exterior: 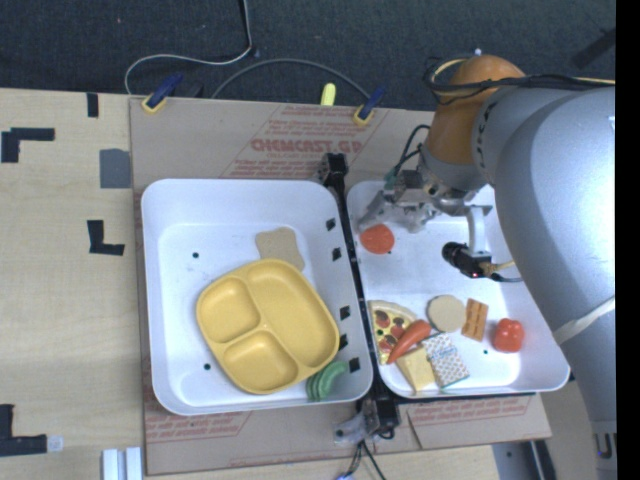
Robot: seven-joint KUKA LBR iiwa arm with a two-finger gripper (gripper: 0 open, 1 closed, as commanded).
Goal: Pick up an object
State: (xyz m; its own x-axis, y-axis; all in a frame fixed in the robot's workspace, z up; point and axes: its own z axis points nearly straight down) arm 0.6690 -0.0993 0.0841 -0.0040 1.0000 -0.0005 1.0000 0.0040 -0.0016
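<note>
The yellow tray (pixel 266 324) hides part of the green piece (pixel 326 379).

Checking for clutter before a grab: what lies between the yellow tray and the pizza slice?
In the camera view, the two bins' adjoining white walls lie between the yellow tray and the pizza slice.

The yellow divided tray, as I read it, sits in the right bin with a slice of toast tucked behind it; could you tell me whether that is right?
Not quite: the camera view shows the yellow divided tray in the left bin, not the right one. The rest holds: the slice of toast lies just behind it in that same bin.
</note>
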